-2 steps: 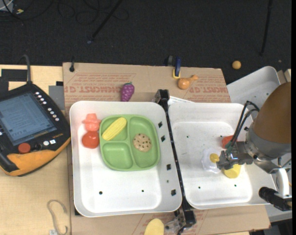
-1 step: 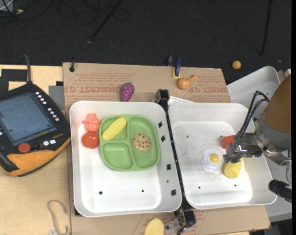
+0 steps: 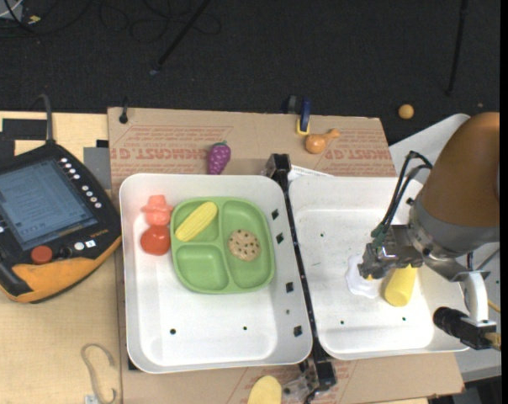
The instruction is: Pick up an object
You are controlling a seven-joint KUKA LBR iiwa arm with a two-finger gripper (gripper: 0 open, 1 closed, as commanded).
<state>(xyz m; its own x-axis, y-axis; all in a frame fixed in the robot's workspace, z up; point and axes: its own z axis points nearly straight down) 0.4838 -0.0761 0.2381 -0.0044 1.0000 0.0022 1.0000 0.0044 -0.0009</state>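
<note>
One yellow block (image 3: 399, 285) is crowded by the gripper (image 3: 380, 263) in the right bin (image 3: 338, 225); finger state cannot be told; a knock-away is risked.

Our arm (image 3: 468, 183) is a rounded grey body with a broad orange band above the wrist. Black cables (image 3: 401, 188) loop along it on the side toward the right bin (image 3: 338, 225), above a dark metal gripper (image 3: 380, 261).
</note>
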